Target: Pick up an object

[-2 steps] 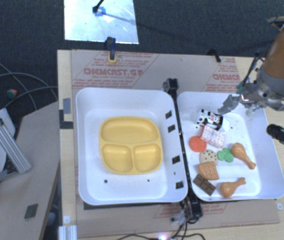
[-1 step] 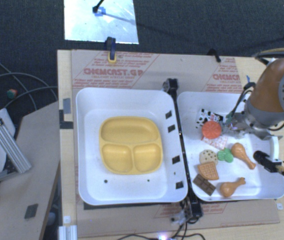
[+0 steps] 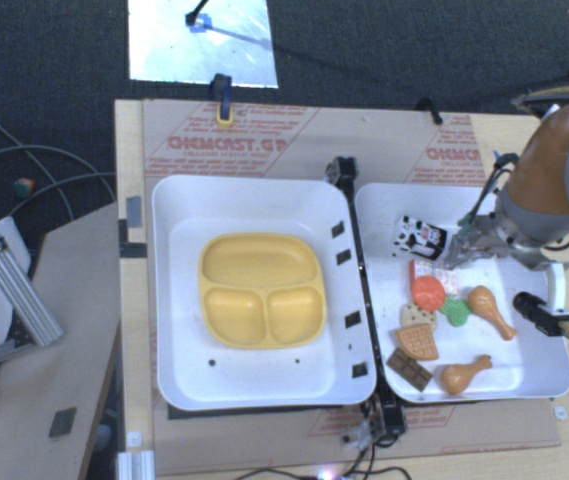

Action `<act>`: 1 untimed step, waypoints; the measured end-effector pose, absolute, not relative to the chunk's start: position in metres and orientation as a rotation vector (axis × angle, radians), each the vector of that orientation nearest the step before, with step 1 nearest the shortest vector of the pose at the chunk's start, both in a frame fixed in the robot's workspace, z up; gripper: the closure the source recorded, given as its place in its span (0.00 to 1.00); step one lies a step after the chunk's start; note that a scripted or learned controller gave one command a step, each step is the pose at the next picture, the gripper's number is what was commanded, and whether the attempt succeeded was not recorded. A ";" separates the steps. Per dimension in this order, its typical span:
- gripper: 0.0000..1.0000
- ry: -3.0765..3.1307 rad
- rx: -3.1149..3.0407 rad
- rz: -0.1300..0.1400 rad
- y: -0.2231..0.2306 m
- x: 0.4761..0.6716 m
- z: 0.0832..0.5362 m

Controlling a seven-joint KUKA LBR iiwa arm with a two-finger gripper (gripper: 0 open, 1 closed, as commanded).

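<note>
The toys for picking sit in the right bin [image 3: 554, 368], bunched toward its left half: an orange-red round piece [image 3: 428, 293] with a small green piece [image 3: 456, 312] just beside it, two tan drumsticks [image 3: 491, 309] [image 3: 464, 373], a waffle [image 3: 417, 343], a brown chocolate-like bar [image 3: 408, 369] and a black-and-white carton [image 3: 419, 236] further back. The gripper [image 3: 461, 251] hangs low over the spot between the carton and the round piece, so I'd say it is at the reach-in stage, nothing lifted yet. Whether the pincer is spread or clenched I cannot tell from here. Next it needs to settle on one toy; they crowd each other, so a neighbour may get nudged. The left bin [image 3: 179, 368] carries a yellow divided plate [image 3: 262, 290], well apart
</note>
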State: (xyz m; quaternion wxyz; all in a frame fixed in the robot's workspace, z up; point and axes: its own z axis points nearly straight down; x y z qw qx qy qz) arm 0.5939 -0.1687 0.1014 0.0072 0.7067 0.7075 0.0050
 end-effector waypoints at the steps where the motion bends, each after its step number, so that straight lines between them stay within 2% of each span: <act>1: 1.00 2.213 2.198 0.015 -0.096 0.593 0.093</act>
